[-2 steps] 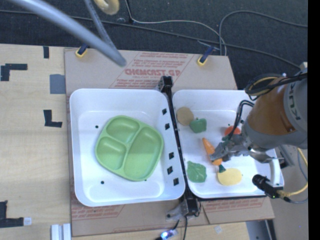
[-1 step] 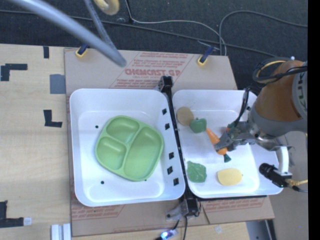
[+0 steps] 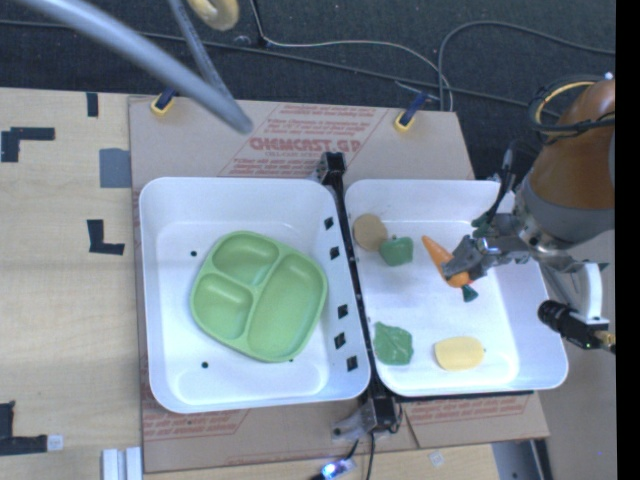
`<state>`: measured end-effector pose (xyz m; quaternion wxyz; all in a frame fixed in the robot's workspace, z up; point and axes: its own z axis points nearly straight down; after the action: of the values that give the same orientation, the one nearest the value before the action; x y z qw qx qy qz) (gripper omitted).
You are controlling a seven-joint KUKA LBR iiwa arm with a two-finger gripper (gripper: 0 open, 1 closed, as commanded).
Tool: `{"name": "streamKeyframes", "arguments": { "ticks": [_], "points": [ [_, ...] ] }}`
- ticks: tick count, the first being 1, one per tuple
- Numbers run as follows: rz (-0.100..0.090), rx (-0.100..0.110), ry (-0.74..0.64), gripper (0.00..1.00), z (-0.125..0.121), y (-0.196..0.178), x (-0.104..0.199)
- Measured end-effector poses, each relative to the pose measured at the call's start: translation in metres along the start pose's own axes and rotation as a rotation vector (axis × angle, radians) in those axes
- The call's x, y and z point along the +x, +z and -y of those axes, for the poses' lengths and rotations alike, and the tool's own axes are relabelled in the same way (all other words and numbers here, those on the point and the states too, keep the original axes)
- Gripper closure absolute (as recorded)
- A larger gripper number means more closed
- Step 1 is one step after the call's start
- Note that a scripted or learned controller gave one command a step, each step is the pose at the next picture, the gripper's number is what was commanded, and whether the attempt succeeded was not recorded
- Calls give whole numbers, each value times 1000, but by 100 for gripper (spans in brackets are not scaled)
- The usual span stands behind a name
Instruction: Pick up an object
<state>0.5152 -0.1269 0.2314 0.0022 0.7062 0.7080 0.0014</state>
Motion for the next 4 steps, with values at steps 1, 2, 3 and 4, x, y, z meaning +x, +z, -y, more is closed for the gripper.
{"name": "streamKeyframes", "arguments": {
  "ticks": [1,2,3,4],
  "points": [
    [0,2,2,100,-3,-45,-7],
    [-2,8,-3,100,-1,-23,46],
    [-2,7,-3,100,-2,-22,92],
    [-2,7,-5,100,-10,-16,147]
  ]
}}
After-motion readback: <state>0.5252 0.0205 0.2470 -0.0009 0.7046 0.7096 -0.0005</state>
